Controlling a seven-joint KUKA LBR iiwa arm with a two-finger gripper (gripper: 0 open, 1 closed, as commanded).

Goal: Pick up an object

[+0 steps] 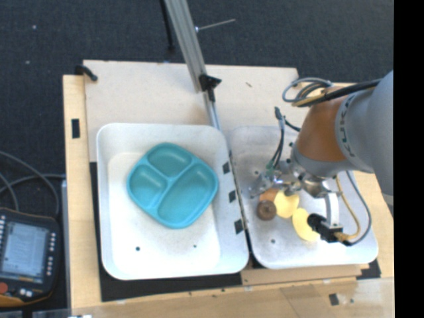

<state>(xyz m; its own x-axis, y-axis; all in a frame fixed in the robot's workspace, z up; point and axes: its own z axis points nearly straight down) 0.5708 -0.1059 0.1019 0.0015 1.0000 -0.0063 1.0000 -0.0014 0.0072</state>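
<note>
Objects for picking, right-hand shallow white bin [265, 138]: we count three small items grouped near the bin's middle. First, a small brown round piece with a dark centre [266, 210], lying on the bin floor toward the left of the group. Second, a pale yellow rounded lump [287, 206], just beside the brown piece on its right and touching or nearly touching it. Third, a second yellow rounded lump [303, 225], lower right of the first and close to it.

Arm: we note the grey arm with its orange band [321, 134] entering from the right and bending down over this bin. The two-finger gripper [281, 185] sits low over the group, directly above the brown piece and the first yellow lump. Its metal parts and cables crowd that spot, and we cannot tell whether the fingers are apart or together, nor whether anything lies between them.

Left-hand shallow white bin [112, 244]: we record one turquoise plastic tray with three compartments [173, 184], lying flat near the bin's centre.

Bench: a slanted grey metal rail [187, 35] runs down from the top toward the gap between the bins.
</note>
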